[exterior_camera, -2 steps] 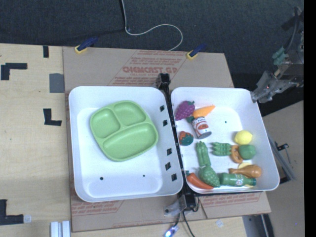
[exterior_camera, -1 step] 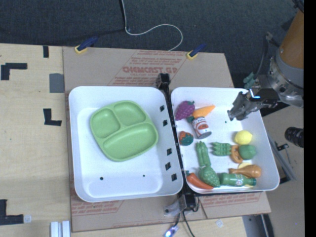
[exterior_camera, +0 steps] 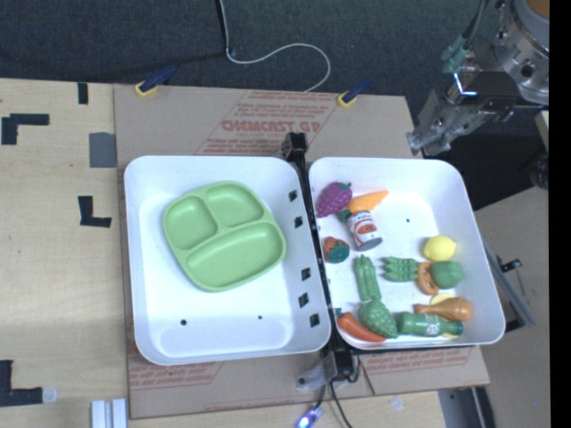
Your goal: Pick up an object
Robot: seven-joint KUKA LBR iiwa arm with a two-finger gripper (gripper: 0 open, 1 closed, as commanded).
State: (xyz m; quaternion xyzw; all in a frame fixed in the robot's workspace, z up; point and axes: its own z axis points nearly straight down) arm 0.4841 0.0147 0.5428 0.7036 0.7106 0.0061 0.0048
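While pincer (exterior_camera: 439, 132) hangs off-bin (grip state unclear) | cardboard (exterior_camera: 268, 123) lettering perhaps "CHEMCAST" | can (exterior_camera: 363, 228) label unreadable

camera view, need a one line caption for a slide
Gripper hovers beyond the right bin of toy food; a green divided plate sits in the left bin.

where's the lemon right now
The lemon lies in the right bin, near its right wall, just above the green ball.
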